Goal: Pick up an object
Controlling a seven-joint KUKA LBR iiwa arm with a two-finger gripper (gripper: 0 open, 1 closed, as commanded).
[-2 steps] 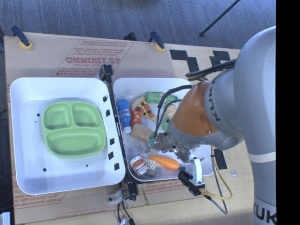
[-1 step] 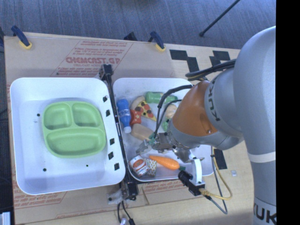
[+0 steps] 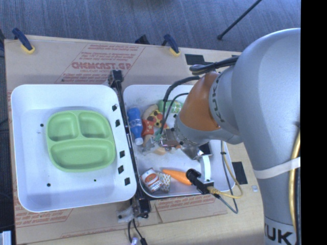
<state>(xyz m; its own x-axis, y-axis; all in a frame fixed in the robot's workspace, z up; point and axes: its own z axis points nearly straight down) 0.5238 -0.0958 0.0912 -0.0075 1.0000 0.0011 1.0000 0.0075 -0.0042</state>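
Bench carries two white bins side by side. Left bin [image 3: 20, 137] holds a green divided plate [image 3: 80, 139], lying flat near its middle. Right bin [image 3: 138, 93] holds a cluster of small things: a blue bottle [image 3: 135, 125] along the left wall, a red and yellow packet [image 3: 152, 120] just beside it, something green [image 3: 168, 106] behind that, an orange carrot [image 3: 176, 175] near the front wall, and a round brown and white item [image 3: 152, 179] touching the carrot's left end. Arm [image 3: 255, 101] reaches from the right, its orange band [image 3: 200, 108] over the right bin. Gripper [image 3: 159, 142] sits low among the cluster, close to the packet and bottle. Whether it is open or has hold of anything cannot be told.
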